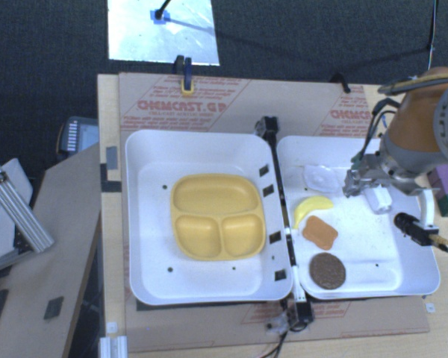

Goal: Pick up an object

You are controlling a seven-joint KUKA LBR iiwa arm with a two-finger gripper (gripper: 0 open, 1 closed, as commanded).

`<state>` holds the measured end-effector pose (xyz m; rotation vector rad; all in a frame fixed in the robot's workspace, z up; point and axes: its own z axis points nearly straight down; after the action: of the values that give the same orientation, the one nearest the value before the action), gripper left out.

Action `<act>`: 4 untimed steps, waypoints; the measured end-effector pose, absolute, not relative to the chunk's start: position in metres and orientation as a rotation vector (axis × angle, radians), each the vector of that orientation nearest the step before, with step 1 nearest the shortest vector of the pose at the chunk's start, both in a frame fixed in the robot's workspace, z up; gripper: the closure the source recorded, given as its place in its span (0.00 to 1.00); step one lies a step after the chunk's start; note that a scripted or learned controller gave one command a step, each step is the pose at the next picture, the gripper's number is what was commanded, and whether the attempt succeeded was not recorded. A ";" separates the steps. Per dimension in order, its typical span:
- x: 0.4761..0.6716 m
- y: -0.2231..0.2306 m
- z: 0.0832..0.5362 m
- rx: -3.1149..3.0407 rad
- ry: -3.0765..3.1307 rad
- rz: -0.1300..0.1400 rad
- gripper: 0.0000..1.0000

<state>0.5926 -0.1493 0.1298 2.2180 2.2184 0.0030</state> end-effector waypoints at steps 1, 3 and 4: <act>0.595 -0.146 0.173 2.215 2.223 0.003 1.00; 0.607 -0.092 0.230 2.210 2.232 0.006 1.00; 0.612 -0.031 0.238 2.210 2.233 0.005 1.00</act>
<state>0.6120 -0.0314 0.2381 2.2095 2.2328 0.0049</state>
